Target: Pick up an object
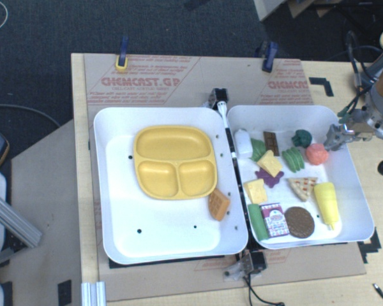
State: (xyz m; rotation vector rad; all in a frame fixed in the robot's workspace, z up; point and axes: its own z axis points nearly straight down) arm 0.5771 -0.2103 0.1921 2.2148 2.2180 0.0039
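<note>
the left white bin [115, 234] holds a yellow divided tray [175, 160] lying flat near its upper middle, with a small brown waffle-like piece [219, 204] just beside the tray's lower right corner, probably dropped there as a sorting spot. the right white bin [357, 196] is crowded with toy food: a white bottle [243, 143], a chocolate bar [271, 143], a green leafy piece [293, 159], a pink ball [316, 153], a pizza slice [302, 186], a yellow corn cob [327, 204], a round brown cookie [300, 222] and a small red-and-white carton [275, 221]. any of these could be the object to pick. the claw [337, 135] hangs at that bin's upper right rim, near the pink ball; whether it is apart or together i cannot tell. both bins sit on a brown-paper-covered table [179, 81], clamped at the far edge, over dark carpet [83, 11].
</note>
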